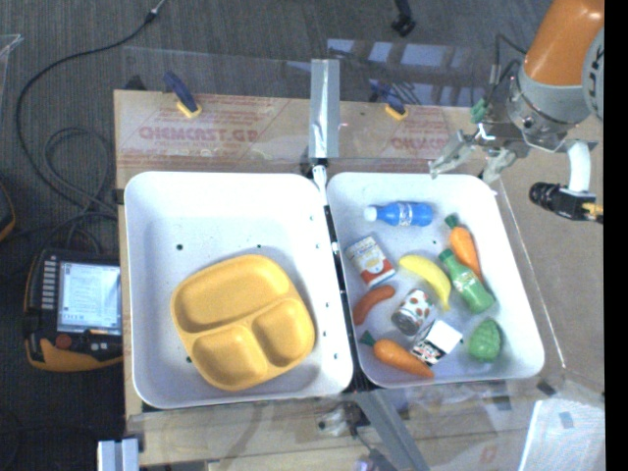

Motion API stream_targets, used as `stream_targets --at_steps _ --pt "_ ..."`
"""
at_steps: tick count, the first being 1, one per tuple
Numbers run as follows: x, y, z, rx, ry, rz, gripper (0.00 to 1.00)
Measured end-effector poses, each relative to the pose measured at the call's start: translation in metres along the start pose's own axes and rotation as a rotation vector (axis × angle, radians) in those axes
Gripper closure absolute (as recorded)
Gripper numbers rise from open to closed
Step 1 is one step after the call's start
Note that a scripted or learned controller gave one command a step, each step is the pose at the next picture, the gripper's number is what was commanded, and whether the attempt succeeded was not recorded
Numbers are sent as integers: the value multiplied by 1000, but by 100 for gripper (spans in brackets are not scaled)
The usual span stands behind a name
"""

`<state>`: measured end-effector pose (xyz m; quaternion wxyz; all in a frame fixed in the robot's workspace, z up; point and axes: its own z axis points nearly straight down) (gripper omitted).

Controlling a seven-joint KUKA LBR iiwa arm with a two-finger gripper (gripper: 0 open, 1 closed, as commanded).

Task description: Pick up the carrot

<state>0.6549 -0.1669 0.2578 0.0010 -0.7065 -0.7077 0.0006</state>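
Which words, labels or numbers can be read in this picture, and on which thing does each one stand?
Faded red print on the brown cardboard sheet behind the bins: too faint to read.
Label of the blue plastic bottle: too small.
Small white and red carton: print blurred.
Small printed tin can: unreadable.
Screen of the orange handheld control pendant: text too small.

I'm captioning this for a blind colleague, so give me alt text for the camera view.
The end effector hovers open above the right bin's far edge, holding nothing. That bin holds two carrots among toy groceries; the left bin holds a yellow divided tray.
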Motion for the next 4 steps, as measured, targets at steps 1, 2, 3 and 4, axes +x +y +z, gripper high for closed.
stream_targets --at_steps 1,2,3,4 --pt "-41 -21 112 2 -4 100 0" --pt "-42 -28 162 -5 1 8 0" --pt "-41 -28 153 -4 4 7 100" --pt "1 14 46 -1 -3 250 100"
